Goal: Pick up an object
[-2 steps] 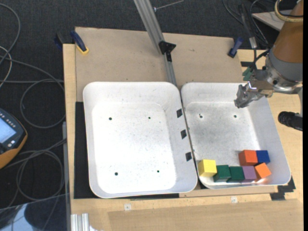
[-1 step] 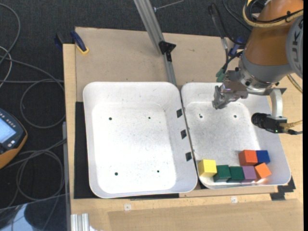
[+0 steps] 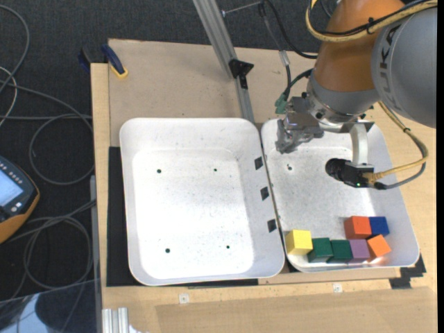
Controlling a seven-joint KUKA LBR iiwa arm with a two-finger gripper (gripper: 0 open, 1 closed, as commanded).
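Poised over the far end of the right bin (image 3: 395, 186), the gripper (image 3: 288, 141) is seen hanging from the grey and orange arm (image 3: 354, 40); whether it is apart or together cannot be told from the camera view, and nothing is seen held. Well below it, at the bin's near edge, the blocks are clustered: a yellow block (image 3: 300, 241), green blocks (image 3: 330, 250), a purple block (image 3: 359, 249), orange blocks (image 3: 368, 234) and a blue block (image 3: 379, 225) (likely slid there against the wall). To its left lies the left bin (image 3: 187, 193). A pick is judged not yet begun.
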